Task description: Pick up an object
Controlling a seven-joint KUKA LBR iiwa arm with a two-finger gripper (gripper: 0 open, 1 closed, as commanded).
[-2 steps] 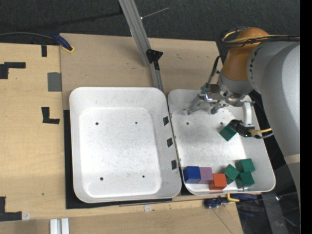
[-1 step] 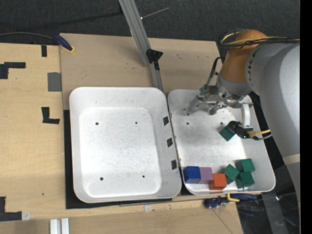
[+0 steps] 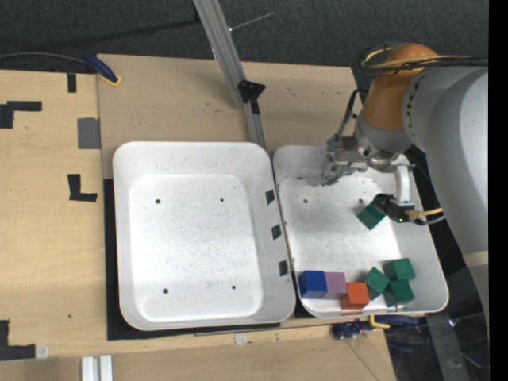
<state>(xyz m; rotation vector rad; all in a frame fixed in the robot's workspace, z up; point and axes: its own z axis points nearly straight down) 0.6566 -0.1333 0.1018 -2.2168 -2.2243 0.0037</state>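
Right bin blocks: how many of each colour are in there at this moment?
Green blocks: 4
Blue block: 1
Purple block: 1
Orange block: 1
Total: 7, all in the right bin.

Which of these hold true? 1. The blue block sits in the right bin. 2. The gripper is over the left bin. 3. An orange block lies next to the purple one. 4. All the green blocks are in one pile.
1. True: the blue block lies at the near edge of the right bin.
2. False: the gripper is over the right bin's far end.
3. True: the orange block touches the purple block.
4. False: one green block lies apart from the green cluster.
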